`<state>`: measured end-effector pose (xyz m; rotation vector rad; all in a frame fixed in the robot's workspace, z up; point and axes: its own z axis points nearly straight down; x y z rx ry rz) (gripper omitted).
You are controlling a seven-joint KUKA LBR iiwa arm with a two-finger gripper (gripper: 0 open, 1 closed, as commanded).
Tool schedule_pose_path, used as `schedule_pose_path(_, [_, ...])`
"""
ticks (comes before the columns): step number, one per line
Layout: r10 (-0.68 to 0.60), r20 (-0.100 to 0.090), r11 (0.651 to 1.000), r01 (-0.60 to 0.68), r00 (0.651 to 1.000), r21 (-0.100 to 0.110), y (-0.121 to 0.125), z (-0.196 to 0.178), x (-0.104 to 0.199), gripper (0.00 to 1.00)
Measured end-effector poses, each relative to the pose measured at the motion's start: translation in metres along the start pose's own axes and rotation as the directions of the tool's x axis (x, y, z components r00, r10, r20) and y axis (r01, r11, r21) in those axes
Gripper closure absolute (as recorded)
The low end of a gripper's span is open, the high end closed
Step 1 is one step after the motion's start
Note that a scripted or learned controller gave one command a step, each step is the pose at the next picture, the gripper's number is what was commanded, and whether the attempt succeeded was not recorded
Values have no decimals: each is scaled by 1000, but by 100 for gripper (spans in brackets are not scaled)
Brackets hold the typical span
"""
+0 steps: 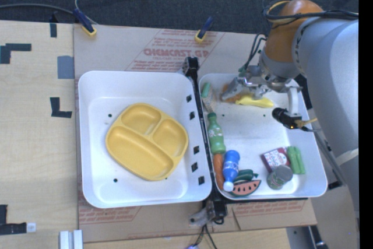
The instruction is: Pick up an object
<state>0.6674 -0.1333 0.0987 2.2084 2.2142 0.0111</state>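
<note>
The metal claw (236, 89) sits low in the right white bin (312, 175), right by a yellow plastic banana (254, 101); can't tell its grip.

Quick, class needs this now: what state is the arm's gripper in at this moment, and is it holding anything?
Gripper: low in the right bin, next to the yellow banana; open or shut cannot be told, and nothing is visibly held.
</note>
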Motion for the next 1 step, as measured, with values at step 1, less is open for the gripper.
schedule_pose_path(1, [-1,-1,1000,1,1000,7,-1,-9,0,100])
